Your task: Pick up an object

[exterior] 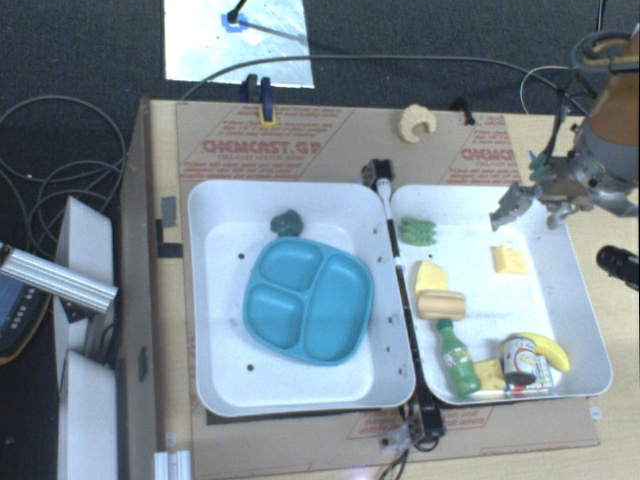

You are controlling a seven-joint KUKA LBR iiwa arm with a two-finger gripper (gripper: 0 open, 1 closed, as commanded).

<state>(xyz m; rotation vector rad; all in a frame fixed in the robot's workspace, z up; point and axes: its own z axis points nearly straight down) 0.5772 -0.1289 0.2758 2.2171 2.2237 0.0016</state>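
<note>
My gripper (527,211) hangs over the far right part of the right bin (585,298), open, with nothing between its fingers. A small yellow block (509,260) lies just below it, apart from the fingertips. Also in this bin are a green leafy piece (417,231), a yellow wedge (430,275), a tan bread roll (441,303), a green bottle (458,358), a can (520,360) and a banana (549,351). The left bin (215,268) holds a blue divided plate (307,300) and a dark green broccoli piece (287,223).
A tan pastry-like object (417,122) lies on the cardboard behind the bins. A blue and yellow clamp (260,98) sits at the cardboard's far edge. Cables run across the floor at the back and left. A black clip (379,173) sits where the bins meet.
</note>
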